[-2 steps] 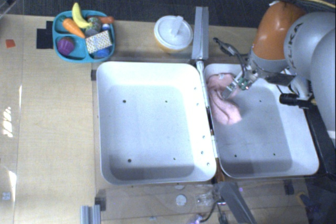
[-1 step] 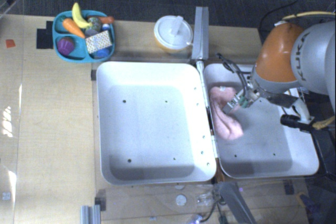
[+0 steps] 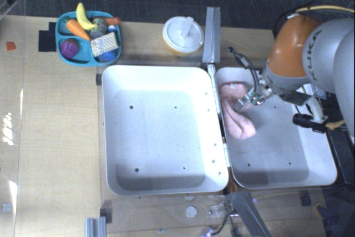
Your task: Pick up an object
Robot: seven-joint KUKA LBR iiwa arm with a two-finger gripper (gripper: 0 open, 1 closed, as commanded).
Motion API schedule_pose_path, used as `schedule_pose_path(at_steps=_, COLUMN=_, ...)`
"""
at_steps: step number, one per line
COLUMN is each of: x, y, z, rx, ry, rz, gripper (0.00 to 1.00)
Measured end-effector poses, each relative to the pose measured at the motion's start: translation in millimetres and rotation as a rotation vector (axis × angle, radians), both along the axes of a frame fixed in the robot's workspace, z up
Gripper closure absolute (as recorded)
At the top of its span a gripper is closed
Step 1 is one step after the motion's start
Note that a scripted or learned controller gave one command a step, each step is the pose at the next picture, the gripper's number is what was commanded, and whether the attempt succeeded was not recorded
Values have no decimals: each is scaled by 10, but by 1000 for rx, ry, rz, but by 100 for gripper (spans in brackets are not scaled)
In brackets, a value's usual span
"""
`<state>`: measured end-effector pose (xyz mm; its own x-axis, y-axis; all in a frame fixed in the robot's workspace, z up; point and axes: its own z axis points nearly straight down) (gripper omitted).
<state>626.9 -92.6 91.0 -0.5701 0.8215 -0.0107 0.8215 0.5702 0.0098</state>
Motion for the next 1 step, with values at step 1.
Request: schedule_pose_path(at_steps=1, x=237, y=-12, z=-7, rx=1, ry=1, rz=-32, gripper=0)
